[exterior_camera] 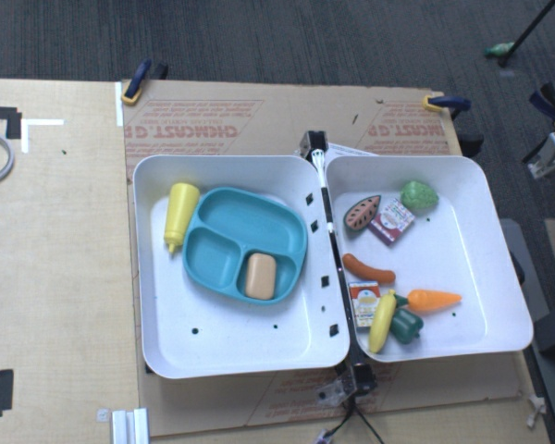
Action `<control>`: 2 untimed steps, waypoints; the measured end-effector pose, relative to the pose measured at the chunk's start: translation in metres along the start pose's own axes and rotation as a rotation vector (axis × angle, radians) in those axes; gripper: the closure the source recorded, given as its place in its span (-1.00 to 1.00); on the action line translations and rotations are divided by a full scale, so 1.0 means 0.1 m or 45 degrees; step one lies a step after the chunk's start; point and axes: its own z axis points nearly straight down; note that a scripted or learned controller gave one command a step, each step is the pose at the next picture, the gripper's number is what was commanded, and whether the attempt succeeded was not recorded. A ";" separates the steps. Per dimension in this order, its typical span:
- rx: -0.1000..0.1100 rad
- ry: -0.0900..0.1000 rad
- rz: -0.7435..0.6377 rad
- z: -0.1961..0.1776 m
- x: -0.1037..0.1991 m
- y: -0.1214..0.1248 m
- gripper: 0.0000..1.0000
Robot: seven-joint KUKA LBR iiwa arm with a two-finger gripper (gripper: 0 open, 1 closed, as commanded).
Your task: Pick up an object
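Resting in the left white bin (166,340): a teal plastic divided plate (224,239), a yellow squeeze bottle (178,213) and a tan rounded block like a bread roll (260,276).
Plate: lies flat near the middle of the left bin, towards its far side.
Bottle: lies on its side, touching the plate's left rim, nozzle towards the near side.
Tan block: sits in the plate's near-right compartment.
Right white bin (486,276): holds the candidates for the pick, all toy foods, gathered in its left half.
Far group: a green lumpy vegetable (419,195), a small pink-and-white carton (392,221) just beside it, and a brown oval slice with dark seeds (362,212) touching the carton's left side.
Middle: an orange-red sausage (368,268) lies apart from the far group, close to the divider.
Near group: a red-and-white packet (363,298), a yellow banana-shaped piece (382,321) overlapping it, a dark green pepper (406,326) against the yellow piece, and an orange carrot (433,299) pointing right.
Under the bins: a brown cardboard sheet (194,118) on a pale wooden bench (55,248), held by blue-and-yellow clamps (136,81) at its far corners.
Gripper: whether spread or pressed together cannot be told.
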 end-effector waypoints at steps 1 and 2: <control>-0.002 -0.003 -0.002 -0.10 -0.01 0.01 1.00; -0.004 -0.006 -0.005 -0.19 -0.01 0.02 1.00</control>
